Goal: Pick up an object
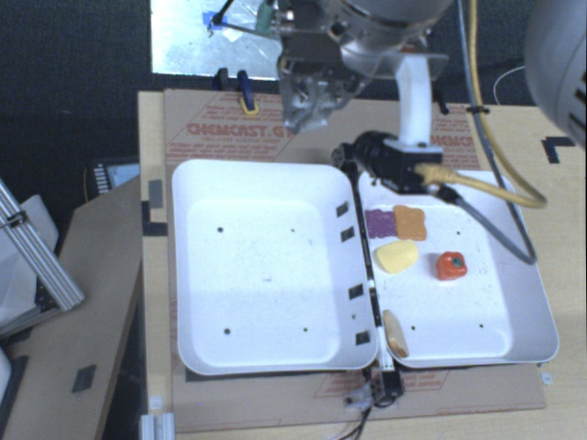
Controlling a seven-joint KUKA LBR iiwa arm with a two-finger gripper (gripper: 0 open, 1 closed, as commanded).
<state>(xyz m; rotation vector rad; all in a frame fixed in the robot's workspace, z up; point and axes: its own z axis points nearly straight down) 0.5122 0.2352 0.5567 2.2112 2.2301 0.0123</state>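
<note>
Above the back edge of the left bin (183,246) hangs my gripper (307,108), raised clear of the bench, over the brown cardboard sheet (229,128) that lies under both bins. From this angle I cannot tell how the gripper is set; nothing shows in it.

Right bin (523,310) holds all the objects, grouped toward its left half. A purple piece (380,221) lies touching an orange waffle-like piece (410,223) on its right. Just in front of them sits a pale yellow lump (396,257). A red-orange round thing (450,265) rests a little to the right of the lump, apart from it. A tan, elongated piece (395,334) lies near the front, close along the wall between the bins.

My gripper is well apart from all of these.
</note>
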